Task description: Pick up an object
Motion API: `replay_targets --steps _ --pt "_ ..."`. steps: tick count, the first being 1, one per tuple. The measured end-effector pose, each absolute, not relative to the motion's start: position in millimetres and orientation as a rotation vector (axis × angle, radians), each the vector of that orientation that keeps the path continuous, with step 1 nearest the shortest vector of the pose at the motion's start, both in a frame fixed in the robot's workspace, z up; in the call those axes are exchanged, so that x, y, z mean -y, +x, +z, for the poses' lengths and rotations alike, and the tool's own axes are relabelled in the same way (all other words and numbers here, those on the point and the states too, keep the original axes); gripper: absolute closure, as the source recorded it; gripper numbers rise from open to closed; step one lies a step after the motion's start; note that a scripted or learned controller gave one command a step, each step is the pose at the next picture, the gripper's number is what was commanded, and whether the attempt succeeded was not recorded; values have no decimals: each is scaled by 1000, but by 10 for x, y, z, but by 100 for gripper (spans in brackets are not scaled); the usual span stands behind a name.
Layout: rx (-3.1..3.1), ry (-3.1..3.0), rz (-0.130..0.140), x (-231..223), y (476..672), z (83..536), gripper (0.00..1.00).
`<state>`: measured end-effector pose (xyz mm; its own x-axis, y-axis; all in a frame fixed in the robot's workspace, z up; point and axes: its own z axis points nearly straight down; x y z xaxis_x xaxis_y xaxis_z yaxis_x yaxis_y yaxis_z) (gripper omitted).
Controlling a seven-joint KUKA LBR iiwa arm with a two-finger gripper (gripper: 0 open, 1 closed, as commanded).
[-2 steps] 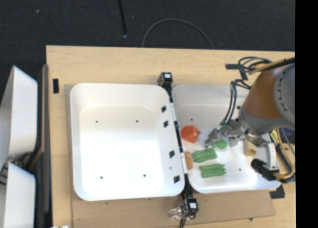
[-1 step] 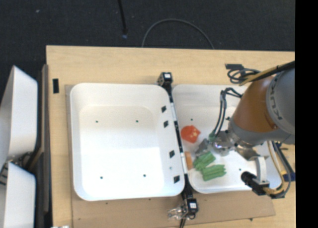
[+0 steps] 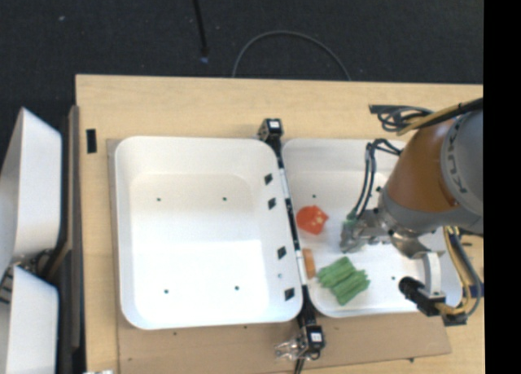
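Light wooden bench (image 3: 203,103) over dark floor, bearing two white bins side by side. Left bin (image 3: 130,226) at frame centre; right bin (image 3: 326,160) holds the objects. My pincer (image 3: 355,235) hangs low in the right bin; whether it is released or clenched, I cannot tell. Red-orange object (image 3: 311,219) lies just left of it; green ridged object (image 3: 343,279) lies below it, near the bin's lower edge.
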<state>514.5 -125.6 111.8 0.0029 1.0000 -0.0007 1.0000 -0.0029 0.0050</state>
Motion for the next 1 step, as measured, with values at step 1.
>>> replay_targets --steps 1 --pt "-2213 2225 5 1255 5143 1113 0"
